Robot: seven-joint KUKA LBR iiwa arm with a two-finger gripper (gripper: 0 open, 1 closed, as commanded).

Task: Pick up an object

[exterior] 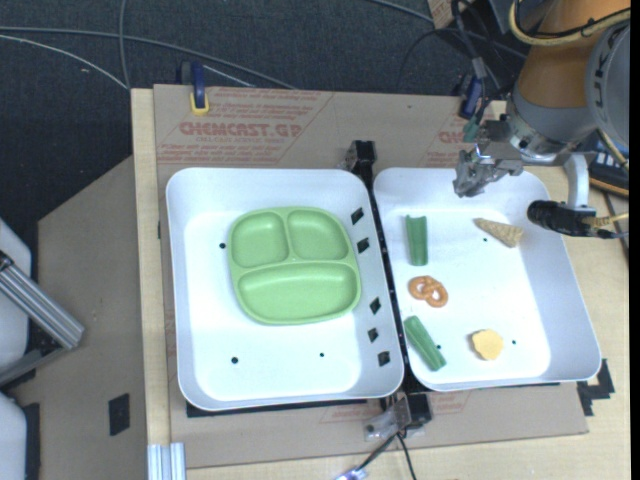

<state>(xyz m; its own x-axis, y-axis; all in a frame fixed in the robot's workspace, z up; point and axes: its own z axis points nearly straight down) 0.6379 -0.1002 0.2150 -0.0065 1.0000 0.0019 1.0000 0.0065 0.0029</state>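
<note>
My claw (478, 175) hangs over the far edge of the right bin (570, 308), its fingers too small and dark for me to tell whether they are spread or pressed together; nothing shows between them. Candidate objects lie in this bin: a tan wedge (500, 231) nearest my claw, an upright green stick (416, 239), a pretzel (428, 290), a second green stick (424, 343) lying at a slant, and a yellow piece (488, 345). The left bin (200, 348) carries a green divided plate (294, 265).

Risks, as I judge them:
- The wedge is low and tapered, so my fingers may slide off it and close on nothing.
- The slanted stick lies just beside the wall between the bins, so a descent there may strike the rim.
- The pretzel is flat and thin, easily pushed aside rather than gripped.
</note>
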